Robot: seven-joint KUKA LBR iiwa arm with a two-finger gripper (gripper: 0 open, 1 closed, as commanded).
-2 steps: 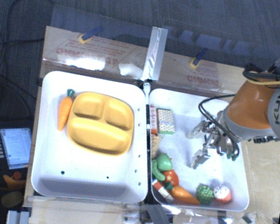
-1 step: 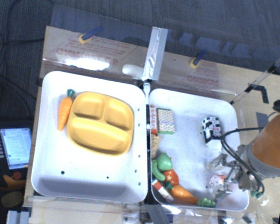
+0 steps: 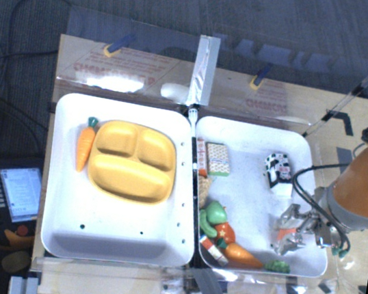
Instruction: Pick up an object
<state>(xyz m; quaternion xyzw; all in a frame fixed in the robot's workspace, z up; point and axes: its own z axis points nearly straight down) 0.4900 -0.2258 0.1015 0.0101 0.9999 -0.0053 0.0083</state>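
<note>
Objects sit clustered in the right bin (image 3: pixel 255 137): a toy carrot (image 3: pixel 241 255) and green-red toy (image 3: pixel 216 222) at the near left. We note the gripper (image 3: pixel 291 232) low near the bin's right wall; its grip we cannot tell. Approach step; next, we judge, it must close on one item.

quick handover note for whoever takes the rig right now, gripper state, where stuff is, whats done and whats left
Gripper: low inside the right bin, near its right wall. Whether it is open or shut cannot be told, and nothing can be confirmed as held.
Right bin: black and white toy at the upper right, small patterned box at the upper left, a pile of toy vegetables along the lower left, with a carrot lying along the bottom.
Left bin: yellow divided tray with another carrot at its left side.
Done: arm is down in the right bin.
Left: get a confirmed grasp and lift an object.
</note>
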